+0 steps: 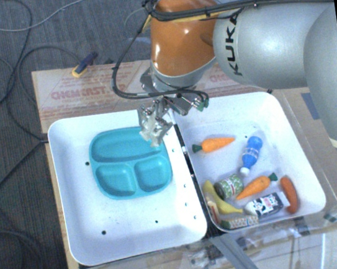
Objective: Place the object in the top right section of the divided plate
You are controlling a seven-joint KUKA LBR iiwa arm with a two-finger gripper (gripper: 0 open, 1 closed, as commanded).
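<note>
Gripper (154, 128) on the grey KUKA arm (266, 34) hangs low over the upper right corner of the blue divided plate (124, 172), its tip above the plate's rim beside the wall shared by the two bins. From this slant, whether it is spread or pressed together cannot be told, nor whether the pale shape at its tip is an item or part of the tool.

The plate lies in the upper middle of the left white bin (83, 237), with one long section across the top and two smaller ones below.

In the right white bin (292, 125), the loose items sit apart from the gripper. A toy carrot (217, 144) lies near the top left. A blue-and-white bottle (251, 151) lies just right of it. Lower down, a small green can (229, 186) lies beside a second carrot (256, 186). A yellow banana (218, 201) lies along the left wall, a black-and-white carton (267, 205) sits near the bottom edge, and a reddish sausage (289, 194) lies at the far right of the cluster.

Black cables (13, 185) trail across the dark floor to the left.
</note>
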